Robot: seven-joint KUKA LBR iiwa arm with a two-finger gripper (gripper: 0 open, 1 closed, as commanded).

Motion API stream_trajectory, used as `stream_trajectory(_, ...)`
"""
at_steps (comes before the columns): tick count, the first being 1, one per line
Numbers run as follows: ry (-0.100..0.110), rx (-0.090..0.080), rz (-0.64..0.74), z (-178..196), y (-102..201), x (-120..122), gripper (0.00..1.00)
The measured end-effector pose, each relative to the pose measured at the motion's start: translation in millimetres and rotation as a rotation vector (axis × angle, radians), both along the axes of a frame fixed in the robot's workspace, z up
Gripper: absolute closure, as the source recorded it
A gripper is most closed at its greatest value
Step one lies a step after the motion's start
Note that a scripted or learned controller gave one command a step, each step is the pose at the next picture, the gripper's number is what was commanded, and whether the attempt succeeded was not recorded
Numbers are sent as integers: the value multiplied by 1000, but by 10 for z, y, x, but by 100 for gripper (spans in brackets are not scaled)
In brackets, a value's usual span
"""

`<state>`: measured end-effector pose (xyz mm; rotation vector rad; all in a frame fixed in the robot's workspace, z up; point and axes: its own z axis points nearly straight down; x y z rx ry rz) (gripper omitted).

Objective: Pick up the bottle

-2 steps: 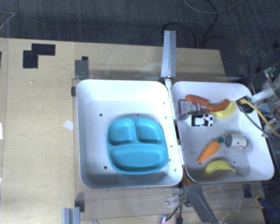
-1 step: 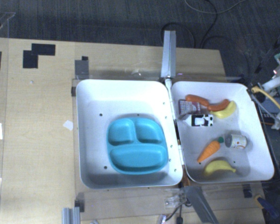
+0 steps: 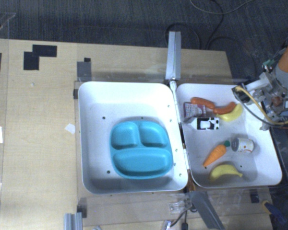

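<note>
Two white bins sit on a counter (image 3: 38, 128). Left bin (image 3: 93, 104) holds a blue tray (image 3: 140, 148). Right bin (image 3: 264, 171) holds the bottle (image 3: 242, 145), lying near its right wall, just beside a carrot (image 3: 214, 155) and above a banana (image 3: 225, 171). Jaws (image 3: 273, 97) hover at the bin's upper right edge, their state unclear. Likely risks: bottle rolling, or grabbing the carrot.

A blue divided plate (image 3: 141, 149) lies in the left white bin (image 3: 89, 143). In the right bin (image 3: 271, 171) lie a carrot (image 3: 214, 155), a yellow banana (image 3: 225, 172) near the front wall, a black-and-white block (image 3: 207, 124), a foil packet (image 3: 192, 110), an orange sausage (image 3: 211, 104) and another banana (image 3: 232, 114). Black cables (image 3: 221, 6) trail behind the table (image 3: 33, 143).
</note>
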<state>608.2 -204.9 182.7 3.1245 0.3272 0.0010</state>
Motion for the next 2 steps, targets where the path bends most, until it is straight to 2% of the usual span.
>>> stream_trajectory(1, 1, 0, 68, -962, 15, 538, 0)
stream_trajectory(2, -7, -1, 17, 570, 7, 544, 0)
